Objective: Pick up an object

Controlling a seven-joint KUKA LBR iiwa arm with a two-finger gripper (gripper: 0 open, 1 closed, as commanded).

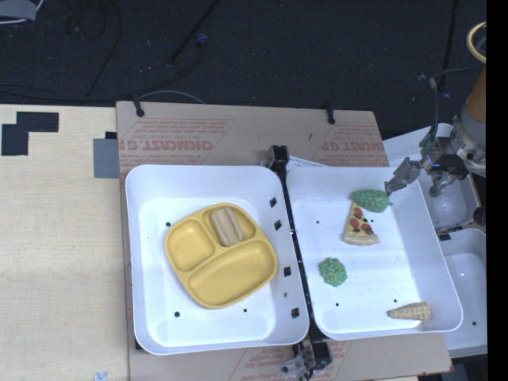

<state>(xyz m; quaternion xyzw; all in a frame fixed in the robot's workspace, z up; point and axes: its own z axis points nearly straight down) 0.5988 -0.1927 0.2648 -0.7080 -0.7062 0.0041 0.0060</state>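
- Because the arm reaches in from the right, you see the gripper (419,177) hanging over the far right edge of the right bin (444,288), with one grey finger tip pointing at the green leafy toy (371,201) in that bin's upper part.
- That leafy toy is the nearest candidate for the pick; the finger tip looks to be just beside or touching its right end, but you cannot tell which from this slant.
- You cannot tell whether the jaws are spread or closed: the second finger lies partly against the bin rim and the clutter behind it, and nothing is seen between the two.
- Just below the leafy toy lies a pizza slice (361,225), close enough that a wide approach could nudge it, in my judgement.
- A green broccoli piece (332,271) sits near the middle of the right bin, and a cone-shaped piece (409,312) lies near its lower right corner, both well apart from the gripper.
- The left bin (151,213) holds a yellow divided plate (238,276) with a tan oblong piece (228,227) in one upper compartment; what that piece is meant to be is hard to make out.
- The arm's upper part is cut off at the frame's right, so its posture is mostly hidden from you.
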